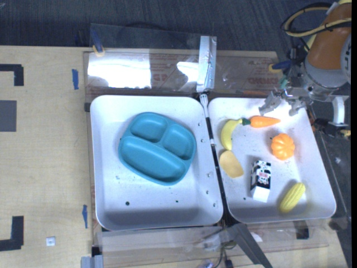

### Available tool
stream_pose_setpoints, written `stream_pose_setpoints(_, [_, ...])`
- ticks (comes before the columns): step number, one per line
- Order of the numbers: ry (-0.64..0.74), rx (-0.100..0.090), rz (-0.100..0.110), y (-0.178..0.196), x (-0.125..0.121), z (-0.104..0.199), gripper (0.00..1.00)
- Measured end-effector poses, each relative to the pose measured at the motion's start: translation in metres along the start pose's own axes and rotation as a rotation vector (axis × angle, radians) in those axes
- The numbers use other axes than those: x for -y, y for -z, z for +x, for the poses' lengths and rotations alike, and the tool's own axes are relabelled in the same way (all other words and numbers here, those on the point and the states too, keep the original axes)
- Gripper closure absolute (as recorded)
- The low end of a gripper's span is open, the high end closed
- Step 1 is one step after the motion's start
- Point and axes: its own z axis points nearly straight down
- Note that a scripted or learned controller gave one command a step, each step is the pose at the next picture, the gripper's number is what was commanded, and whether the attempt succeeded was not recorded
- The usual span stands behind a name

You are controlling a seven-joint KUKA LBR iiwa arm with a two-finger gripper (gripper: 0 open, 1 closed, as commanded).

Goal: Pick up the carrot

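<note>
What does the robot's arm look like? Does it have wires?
The arm is grey with a big orange band above the wrist. Yellow and black cables loop beside it. The gripper is silvery metal.

No text is reading clearly anywhere. Reddish print is running along the cardboard strip behind the bins, under clear plastic, but glare and blur are making it illegible. The small carton in the right bin is showing a black-and-white cow pic, no legible words. No nos. or brand names are showing.
</note>
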Motion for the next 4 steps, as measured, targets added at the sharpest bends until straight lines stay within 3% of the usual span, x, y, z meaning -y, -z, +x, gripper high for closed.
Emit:
stream_pose_setpoints(1, [0.215, 0.0, -0.005, -0.06, -0.007, -0.016, 0.0])
stream_pose_setpoints(2, [0.216, 0.0, -0.008, -0.049, -0.007, -0.015, 1.0])
stream_pose_setpoints(3, [0.164, 0.002, -0.012, -0.067, 0.09, 0.019, 1.0])
stream_pose_setpoints(4, [0.213, 0.0, -0.008, 0.065, 0.109, 0.059, 1.0])
